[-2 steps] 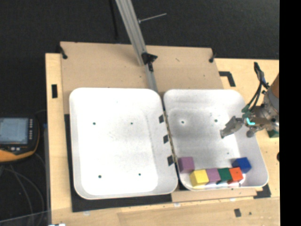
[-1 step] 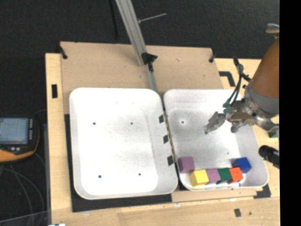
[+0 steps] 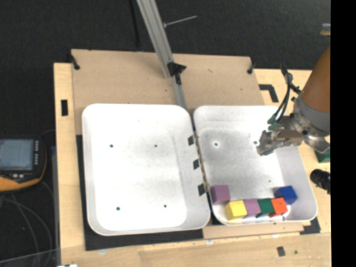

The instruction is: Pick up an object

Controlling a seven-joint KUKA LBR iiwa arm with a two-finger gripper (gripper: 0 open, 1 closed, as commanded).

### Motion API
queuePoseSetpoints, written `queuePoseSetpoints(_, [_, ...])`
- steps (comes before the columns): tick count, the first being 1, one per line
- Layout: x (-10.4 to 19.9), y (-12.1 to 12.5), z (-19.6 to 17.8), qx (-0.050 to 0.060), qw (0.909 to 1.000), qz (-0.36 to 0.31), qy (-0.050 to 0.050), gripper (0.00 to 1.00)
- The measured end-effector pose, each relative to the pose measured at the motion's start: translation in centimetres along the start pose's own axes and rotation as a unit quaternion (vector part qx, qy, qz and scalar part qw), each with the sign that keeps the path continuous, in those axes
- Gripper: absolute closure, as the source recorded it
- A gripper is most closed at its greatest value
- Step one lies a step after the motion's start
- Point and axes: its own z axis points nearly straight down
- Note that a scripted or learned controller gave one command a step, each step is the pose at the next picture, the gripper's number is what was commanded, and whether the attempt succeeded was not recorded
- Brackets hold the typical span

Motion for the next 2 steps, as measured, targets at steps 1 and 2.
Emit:
queuePoseSetpoints(1, [9.6,1.8,10.7,0.008,1.0000,-0.002,0.003,1.00])
queuePoseSetpoints(2, [16.1,4.3,10.2,0.004,1.0000,-0.002,0.003,1.00])
